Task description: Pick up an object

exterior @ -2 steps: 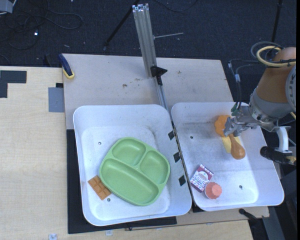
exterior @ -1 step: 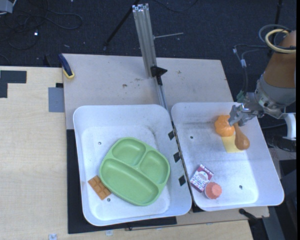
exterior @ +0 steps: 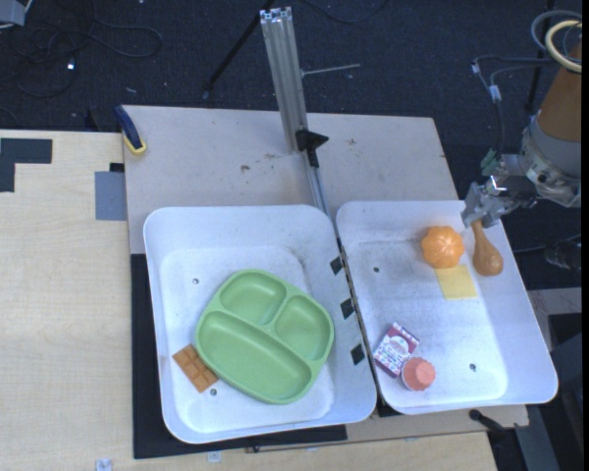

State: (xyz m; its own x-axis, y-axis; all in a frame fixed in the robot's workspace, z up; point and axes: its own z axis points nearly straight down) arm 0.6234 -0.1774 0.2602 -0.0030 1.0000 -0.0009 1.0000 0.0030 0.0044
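The claw (exterior: pixel 485 207) hangs over the right bin's (exterior: pixel 530 366) far right edge; whether it is parted or closed I cannot tell. A tan pear-shaped piece (exterior: pixel 486 251) lies just below it, an orange (exterior: pixel 442 246) beside that.

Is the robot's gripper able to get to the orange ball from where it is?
Probably yes. The gripper hangs at the right bin's far edge, close to the orange ball. Nothing lies between them; the brown pear-shaped thing sits just beside the ball, which might crowd a grab.
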